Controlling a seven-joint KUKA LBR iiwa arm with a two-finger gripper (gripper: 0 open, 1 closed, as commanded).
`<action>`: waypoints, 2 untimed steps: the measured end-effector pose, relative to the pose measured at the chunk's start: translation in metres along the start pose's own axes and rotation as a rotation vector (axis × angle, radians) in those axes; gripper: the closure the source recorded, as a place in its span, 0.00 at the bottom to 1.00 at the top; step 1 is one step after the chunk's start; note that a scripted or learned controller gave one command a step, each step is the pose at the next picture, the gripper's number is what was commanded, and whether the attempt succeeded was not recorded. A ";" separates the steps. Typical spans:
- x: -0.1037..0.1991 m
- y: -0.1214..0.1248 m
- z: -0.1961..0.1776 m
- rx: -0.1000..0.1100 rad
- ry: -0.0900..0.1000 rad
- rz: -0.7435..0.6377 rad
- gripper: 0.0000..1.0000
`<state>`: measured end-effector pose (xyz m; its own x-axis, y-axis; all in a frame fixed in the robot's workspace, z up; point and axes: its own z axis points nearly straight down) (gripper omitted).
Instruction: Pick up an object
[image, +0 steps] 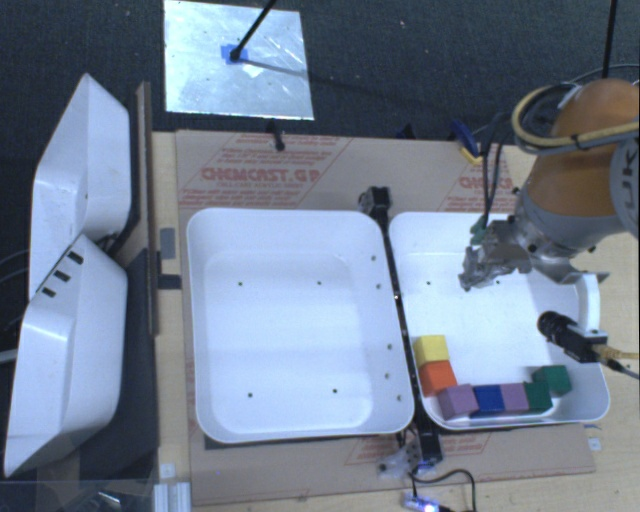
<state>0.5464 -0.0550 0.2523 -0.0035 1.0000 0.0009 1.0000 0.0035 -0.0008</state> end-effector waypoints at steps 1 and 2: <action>0.045 -0.011 -0.002 -0.002 0.000 -0.001 1.00; 0.095 -0.012 0.002 -0.002 0.000 -0.001 1.00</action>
